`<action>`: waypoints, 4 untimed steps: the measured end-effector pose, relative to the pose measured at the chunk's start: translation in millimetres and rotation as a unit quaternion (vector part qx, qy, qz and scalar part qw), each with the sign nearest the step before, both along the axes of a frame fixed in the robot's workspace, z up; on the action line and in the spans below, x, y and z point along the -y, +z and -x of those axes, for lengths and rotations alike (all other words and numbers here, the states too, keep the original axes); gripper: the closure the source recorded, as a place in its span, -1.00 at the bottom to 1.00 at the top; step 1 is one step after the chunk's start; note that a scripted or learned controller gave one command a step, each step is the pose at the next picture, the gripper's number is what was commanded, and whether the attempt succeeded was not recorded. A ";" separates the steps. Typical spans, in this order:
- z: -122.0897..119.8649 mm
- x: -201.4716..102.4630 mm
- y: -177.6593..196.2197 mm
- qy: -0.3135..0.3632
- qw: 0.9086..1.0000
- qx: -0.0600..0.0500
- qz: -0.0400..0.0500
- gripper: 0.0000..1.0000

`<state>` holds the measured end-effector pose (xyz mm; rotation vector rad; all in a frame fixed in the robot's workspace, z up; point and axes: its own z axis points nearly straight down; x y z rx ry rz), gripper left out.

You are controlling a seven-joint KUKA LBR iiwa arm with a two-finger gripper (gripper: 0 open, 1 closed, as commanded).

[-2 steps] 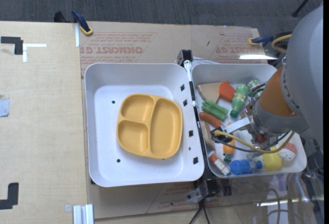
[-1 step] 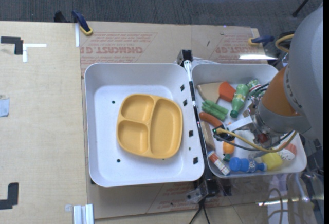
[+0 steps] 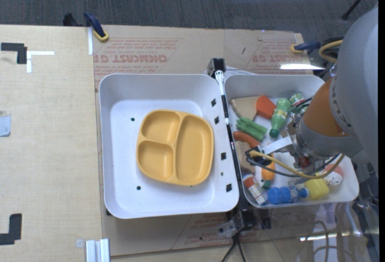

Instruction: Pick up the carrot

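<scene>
The carrot [image 3: 244, 136], a slim orange-red piece, lies in the right bin [image 3: 233, 83] near its left wall, just below a green pea pod [image 3: 251, 128]. My gripper [image 3: 299, 160] hangs low over the middle of that bin, to the right of the carrot and apart from it. The grey wrist and its orange band hide most of the gripper. Yellow and black cables trail from the gripper toward the carrot's side. Nothing can be seen held by the gripper.
The left bin [image 3: 114, 152] holds a yellow divided plate [image 3: 175, 147]. Around the gripper lie an orange block [image 3: 264, 106], a green bottle [image 3: 278, 115], a small orange piece [image 3: 269, 170], a yellow toy [image 3: 317, 188] and a blue toy [image 3: 280, 195].
</scene>
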<state>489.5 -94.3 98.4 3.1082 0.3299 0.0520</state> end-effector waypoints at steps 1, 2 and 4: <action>-1.9 1.3 -0.8 0.000 1.000 -0.003 -0.002 -1.00; 0.8 0.3 -0.8 0.040 0.999 -0.003 0.000 -1.00; 0.4 -1.0 -0.6 0.023 1.000 -0.002 0.000 -1.00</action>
